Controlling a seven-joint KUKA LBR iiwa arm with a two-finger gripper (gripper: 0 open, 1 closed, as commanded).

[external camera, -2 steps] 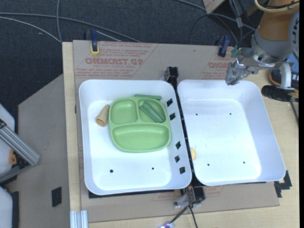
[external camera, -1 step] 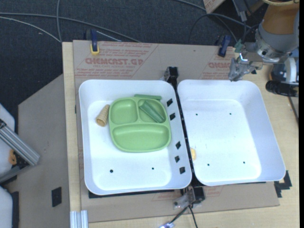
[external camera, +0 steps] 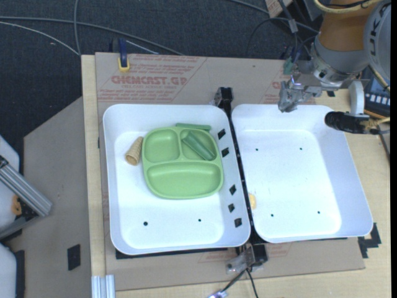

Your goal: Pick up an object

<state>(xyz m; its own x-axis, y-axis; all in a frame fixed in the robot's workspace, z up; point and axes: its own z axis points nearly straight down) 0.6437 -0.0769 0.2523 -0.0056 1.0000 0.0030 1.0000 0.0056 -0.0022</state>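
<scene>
Left bin: holds a light green divided plate, rounded-square, lying flat and upright near the bin's middle, slightly toward the far side. Three compartments: one wide on the near side, two smaller on the far side.

Green flat piece: darker green, elongated, lying tilted in the plate's far-right compartment. One end reaches over the plate's far rim.

Tan cone-shaped object: ribbed, resembles a toy ice-cream cone, lying on its side on the bin floor, just beside the plate's left edge.

Small yellow-orange item: at the divide between the bins, too small to identify.
</scene>
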